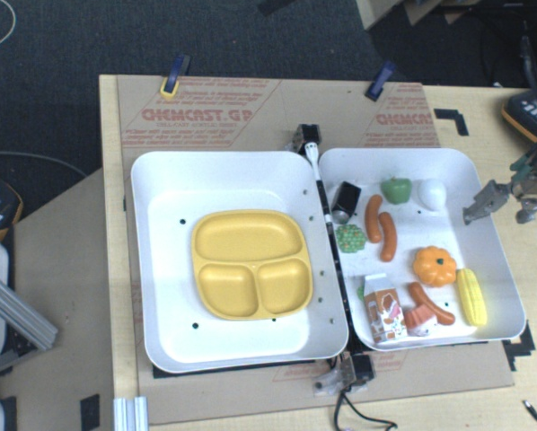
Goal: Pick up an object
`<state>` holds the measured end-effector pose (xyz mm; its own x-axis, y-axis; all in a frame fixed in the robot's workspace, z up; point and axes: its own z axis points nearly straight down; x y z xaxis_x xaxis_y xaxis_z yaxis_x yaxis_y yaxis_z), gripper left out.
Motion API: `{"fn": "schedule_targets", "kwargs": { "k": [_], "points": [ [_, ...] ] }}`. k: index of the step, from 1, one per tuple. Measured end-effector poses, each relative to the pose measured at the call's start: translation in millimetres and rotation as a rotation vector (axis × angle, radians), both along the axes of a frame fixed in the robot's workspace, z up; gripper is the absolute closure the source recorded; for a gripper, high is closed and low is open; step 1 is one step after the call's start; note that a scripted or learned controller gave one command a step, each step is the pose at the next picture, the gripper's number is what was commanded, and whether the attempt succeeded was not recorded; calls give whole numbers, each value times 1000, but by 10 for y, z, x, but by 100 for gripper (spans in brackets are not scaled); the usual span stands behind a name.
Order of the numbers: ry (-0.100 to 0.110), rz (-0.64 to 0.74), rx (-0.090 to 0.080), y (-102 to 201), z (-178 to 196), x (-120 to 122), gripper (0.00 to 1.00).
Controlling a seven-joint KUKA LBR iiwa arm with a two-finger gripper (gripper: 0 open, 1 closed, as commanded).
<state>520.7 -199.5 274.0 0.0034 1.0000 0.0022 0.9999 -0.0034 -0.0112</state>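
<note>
The right bin (448, 162) holds several toy foods: a green pepper (396, 189), a white ball (431, 194), two orange sausages (381, 227), a broccoli piece (350, 238), an orange pumpkin (435, 266), a yellow corn cob (470, 296), a small printed carton (385, 315) and a black block (345, 197). My gripper (502, 208) hangs over the bin's right rim, right of the white ball. It is open, and nothing sits between its fingers.
The left bin (161, 241) holds a yellow divided plate (250, 263). Red sausage pieces (426, 310) lie between the carton and the corn. Clamps sit at the bench's back edge (171, 81), and a dark device lies at the far right (527, 110).
</note>
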Motion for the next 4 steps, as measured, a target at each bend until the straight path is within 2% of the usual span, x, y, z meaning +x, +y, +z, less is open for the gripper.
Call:
{"fn": "schedule_targets", "kwargs": {
  "k": [1,2,3,4],
  "points": [
    [-12,4,-3,5,61,22,0],
    [-4,2,0,-54,-548,-16,0],
    [-5,3,1,-1,-1042,-106,0],
    [-5,3,1,-72,-1517,-77,0]
  ]
}}
